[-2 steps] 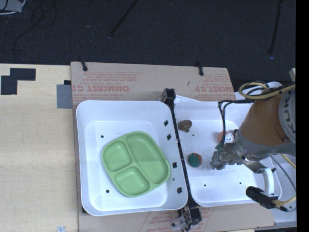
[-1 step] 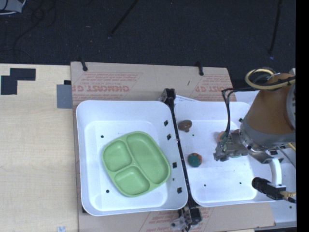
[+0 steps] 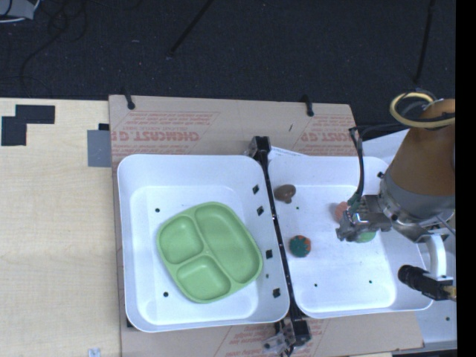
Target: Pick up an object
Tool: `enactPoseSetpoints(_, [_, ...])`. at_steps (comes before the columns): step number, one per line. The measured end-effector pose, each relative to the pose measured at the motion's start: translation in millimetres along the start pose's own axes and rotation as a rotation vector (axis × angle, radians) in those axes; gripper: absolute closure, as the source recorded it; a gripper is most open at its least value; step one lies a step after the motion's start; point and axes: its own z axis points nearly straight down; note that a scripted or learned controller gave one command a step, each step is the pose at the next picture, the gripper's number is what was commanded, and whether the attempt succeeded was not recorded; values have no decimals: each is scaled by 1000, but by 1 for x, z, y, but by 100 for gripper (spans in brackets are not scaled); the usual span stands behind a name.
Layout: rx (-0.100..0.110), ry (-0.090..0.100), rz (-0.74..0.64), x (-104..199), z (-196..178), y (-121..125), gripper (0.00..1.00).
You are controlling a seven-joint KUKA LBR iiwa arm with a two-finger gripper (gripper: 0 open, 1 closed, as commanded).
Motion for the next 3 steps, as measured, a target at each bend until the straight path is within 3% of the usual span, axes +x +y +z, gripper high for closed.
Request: enactPoseSetpoints(3, [4, 2, -5, 163, -8, 29, 100])
